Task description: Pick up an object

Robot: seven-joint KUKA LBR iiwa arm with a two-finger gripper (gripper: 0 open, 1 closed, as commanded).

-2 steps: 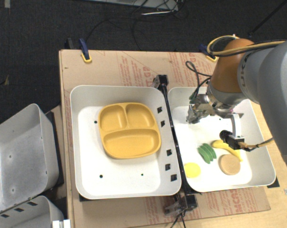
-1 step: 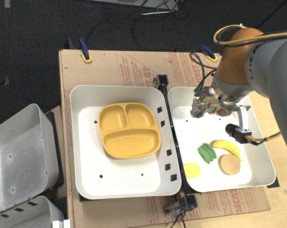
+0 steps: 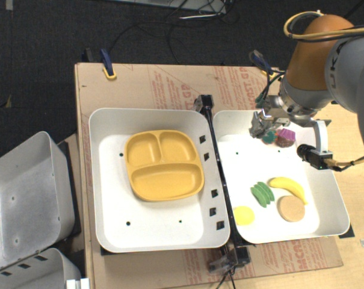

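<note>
My gripper [image 3: 264,129] hangs low over the far part of the right bin [image 3: 326,179], reaching in from the right. Right beside its tip lie a small teal object [image 3: 269,138] and a purple object [image 3: 286,138], touching or nearly touching it. Nearer the front of the same bin lie a yellow banana [image 3: 289,187], a green pickle-like piece [image 3: 262,193], a round tan cookie [image 3: 291,209] and a flat yellow disc [image 3: 243,215]. The arm's orange band [image 3: 317,47] hides the wrist from above.
The left bin [image 3: 109,221] holds a yellow divided plate [image 3: 164,164]. A black divider with clips [image 3: 215,179] runs between the bins. A grey tub [image 3: 25,203] stands off the bench at the left. Cables trail along the far floor.
</note>
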